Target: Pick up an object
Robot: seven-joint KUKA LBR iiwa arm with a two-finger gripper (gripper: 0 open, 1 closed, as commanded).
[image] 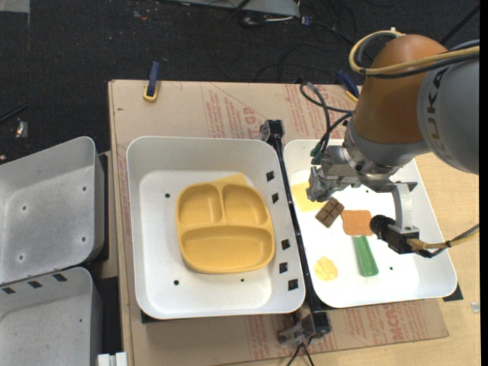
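Dark floor with cables at 12 o'clock; a cardboard-topped bench carries two white bins side by side. The left bin holds a yellow divided tray. The right bin holds the loose pieces: a brown block, an orange piece just beside it at 3 o'clock, a green stick below that, a small yellow piece toward 6 o'clock, and a pale yellow patch by the bin's left wall.

The gripper hangs over the bin's upper left. The brown block lies just at its 6 o'clock, tilted, long axis roughly 1 to 7 o'clock; probably the nearest candidate. The green stick runs near 12 to 6, well clear of the tool.

The wrist body hides the fingertips; whether the jaws stand apart or closed, cannot tell. Nothing seen held. How high the tool sits above the block is also unclear.
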